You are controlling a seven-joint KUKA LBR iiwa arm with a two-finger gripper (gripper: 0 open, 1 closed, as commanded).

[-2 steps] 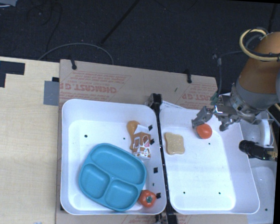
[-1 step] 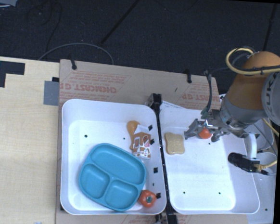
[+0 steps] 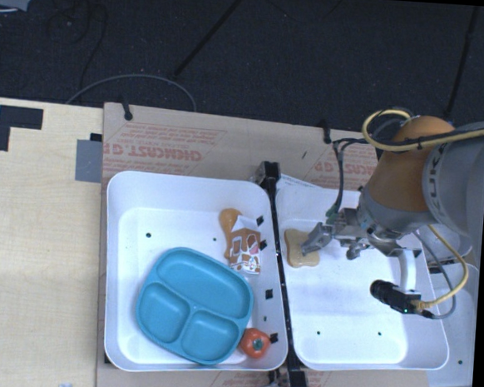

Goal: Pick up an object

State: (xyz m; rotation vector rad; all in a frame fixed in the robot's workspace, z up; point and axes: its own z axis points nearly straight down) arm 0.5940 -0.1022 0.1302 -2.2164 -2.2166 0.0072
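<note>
The arm (image 3: 427,174) comes in from the right edge of the frame, its orange band sitting at the upper right above the right bin (image 3: 364,340). The gripper (image 3: 315,244) is low over the upper left part of that bin, right at a flat tan piece (image 3: 298,250) that lies close to the divider between the two bins. One dark finger overlaps the right side of the tan piece; whether the jaws are spread or pinching it cannot be told from this angle.

In the left bin (image 3: 132,213), a blue divided plate (image 3: 193,305) fills the lower middle, tilted slightly. A small red tomato-like toy (image 3: 254,343) rests just beside the plate's lower right corner. Above the plate, near the divider, lies a small printed carton (image 3: 244,251), and touching its upper left is an orange-brown piece (image 3: 229,221).
</note>
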